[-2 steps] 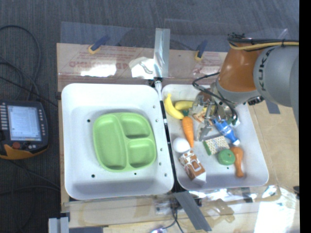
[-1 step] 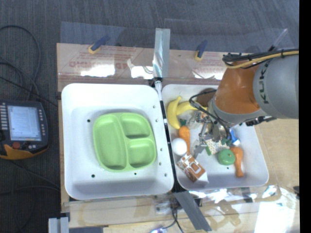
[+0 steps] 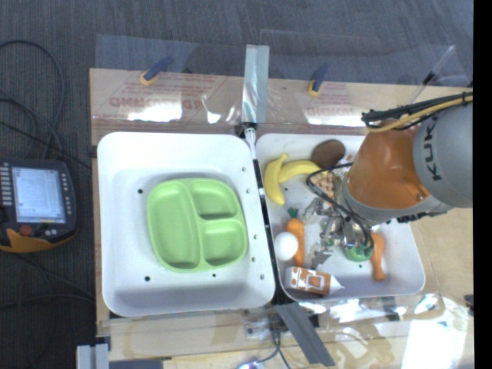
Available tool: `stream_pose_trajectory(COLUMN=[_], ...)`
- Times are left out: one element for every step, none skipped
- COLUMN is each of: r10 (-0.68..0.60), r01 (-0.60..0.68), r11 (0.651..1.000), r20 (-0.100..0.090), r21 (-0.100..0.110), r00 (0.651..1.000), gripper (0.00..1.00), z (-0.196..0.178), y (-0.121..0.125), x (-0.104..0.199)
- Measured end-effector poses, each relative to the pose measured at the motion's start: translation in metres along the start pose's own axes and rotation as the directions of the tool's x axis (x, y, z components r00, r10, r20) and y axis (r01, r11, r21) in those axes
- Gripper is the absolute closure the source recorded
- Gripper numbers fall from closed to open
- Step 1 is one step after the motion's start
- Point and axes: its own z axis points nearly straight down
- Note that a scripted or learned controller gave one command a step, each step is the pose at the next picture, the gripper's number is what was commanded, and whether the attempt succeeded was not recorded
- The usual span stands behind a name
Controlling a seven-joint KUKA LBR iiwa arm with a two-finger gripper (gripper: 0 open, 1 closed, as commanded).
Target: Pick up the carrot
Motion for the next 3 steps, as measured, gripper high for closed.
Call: stream_pose_trajectory(r10=[0.026, 0.004, -0.656], r01=[-0.026, -0.004, 0.655], r11=[1.000, 1.000, 0.755], r20=[0.016, -0.013, -0.011], r21=[0.003, 0.001, -0.011], r00=[1.000, 1.000, 0.755], gripper=[0.00, 0.00, 0.00], z=[-0.003, 0.002, 0.003], y=[0.000, 0.001, 0.000], x=[0.008, -0.005, -0.029])
